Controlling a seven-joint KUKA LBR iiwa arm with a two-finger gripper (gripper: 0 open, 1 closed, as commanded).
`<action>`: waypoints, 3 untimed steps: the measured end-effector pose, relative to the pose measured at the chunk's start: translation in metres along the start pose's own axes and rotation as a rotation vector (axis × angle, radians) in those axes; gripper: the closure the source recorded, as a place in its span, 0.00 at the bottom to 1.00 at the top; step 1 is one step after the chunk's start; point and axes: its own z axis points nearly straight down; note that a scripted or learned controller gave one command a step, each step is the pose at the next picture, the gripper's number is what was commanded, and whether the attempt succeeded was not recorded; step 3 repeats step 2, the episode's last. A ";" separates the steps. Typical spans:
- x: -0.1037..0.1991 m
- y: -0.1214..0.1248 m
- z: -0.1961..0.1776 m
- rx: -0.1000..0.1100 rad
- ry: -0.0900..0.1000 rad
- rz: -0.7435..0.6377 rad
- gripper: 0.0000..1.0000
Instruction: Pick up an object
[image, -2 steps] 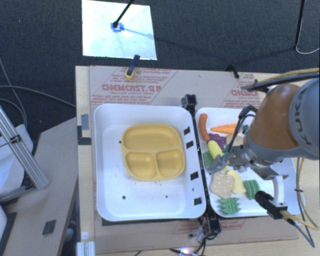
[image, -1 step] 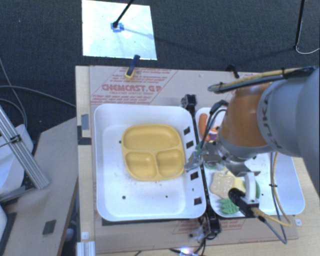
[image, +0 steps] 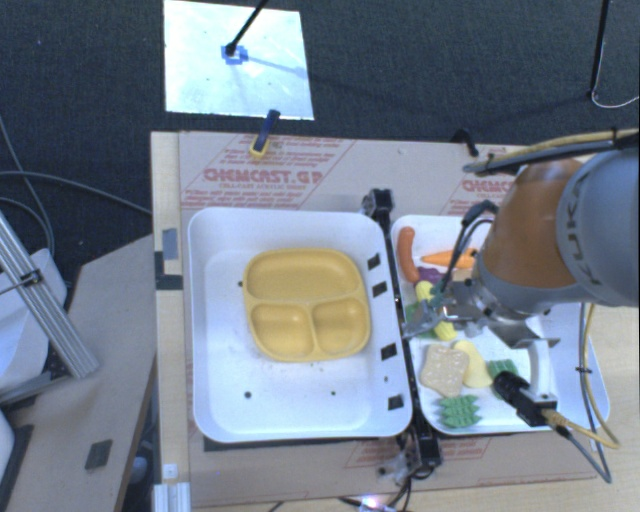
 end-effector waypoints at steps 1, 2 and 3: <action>0.003 0.001 -0.011 -0.002 0.003 -0.007 1.00; 0.003 0.002 -0.021 -0.004 0.003 -0.011 1.00; 0.003 0.002 -0.021 -0.004 0.003 -0.011 1.00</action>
